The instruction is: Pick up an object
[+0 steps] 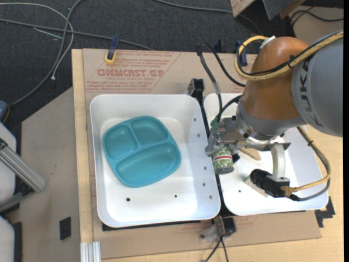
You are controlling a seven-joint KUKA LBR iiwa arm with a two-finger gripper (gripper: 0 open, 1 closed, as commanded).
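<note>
Right of the teal plate (143,150), a small patterned can (222,162) sits just under the gripper (219,148), whose grip one cannot tell.

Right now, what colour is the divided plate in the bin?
The divided plate is plain teal, clearest in the overhead camera view.

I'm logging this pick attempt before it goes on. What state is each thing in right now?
teal divided plate: lying flat, right way up, in the left bin.
small patterned can: at the left edge of the right bin, directly under the gripper; whether it is held cannot be told.
gripper: down low over the can, by the wall between the bins.
</note>
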